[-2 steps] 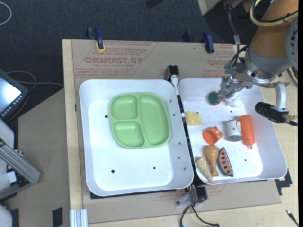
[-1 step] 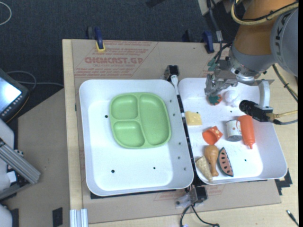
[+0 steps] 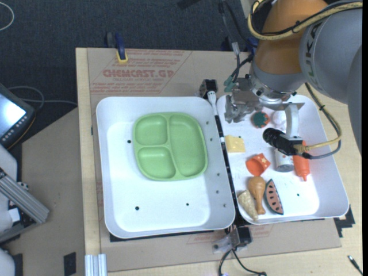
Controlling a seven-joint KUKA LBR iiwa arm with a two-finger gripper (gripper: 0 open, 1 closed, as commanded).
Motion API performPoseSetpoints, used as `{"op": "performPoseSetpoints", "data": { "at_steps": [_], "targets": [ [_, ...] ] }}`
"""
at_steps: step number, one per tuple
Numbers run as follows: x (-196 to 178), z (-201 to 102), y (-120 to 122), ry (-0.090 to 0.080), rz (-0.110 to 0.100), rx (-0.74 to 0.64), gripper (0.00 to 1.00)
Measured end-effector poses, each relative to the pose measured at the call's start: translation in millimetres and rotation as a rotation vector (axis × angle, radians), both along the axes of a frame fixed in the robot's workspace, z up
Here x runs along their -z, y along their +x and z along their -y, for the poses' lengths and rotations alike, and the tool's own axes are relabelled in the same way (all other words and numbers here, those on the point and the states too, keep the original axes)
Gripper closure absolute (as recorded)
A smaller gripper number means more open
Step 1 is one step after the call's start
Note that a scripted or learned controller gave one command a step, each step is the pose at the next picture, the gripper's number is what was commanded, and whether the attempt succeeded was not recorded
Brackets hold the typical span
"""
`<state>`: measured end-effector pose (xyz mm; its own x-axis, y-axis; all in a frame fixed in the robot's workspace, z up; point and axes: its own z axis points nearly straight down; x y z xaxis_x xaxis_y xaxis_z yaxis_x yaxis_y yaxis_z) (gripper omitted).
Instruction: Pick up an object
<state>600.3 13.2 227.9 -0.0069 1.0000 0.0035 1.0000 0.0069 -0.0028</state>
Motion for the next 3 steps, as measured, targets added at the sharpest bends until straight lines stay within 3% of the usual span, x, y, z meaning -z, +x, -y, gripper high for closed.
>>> {"op": "performPoseSetpoints", "data": {
  "at_steps": [1, 3],
  "targets": [
    [6, 20, 10, -0.004, 0.004, 0.008, 1.00],
    [-1, 19, 0, -0.003, 0.005, 0.007, 1.00]
  ]
}}
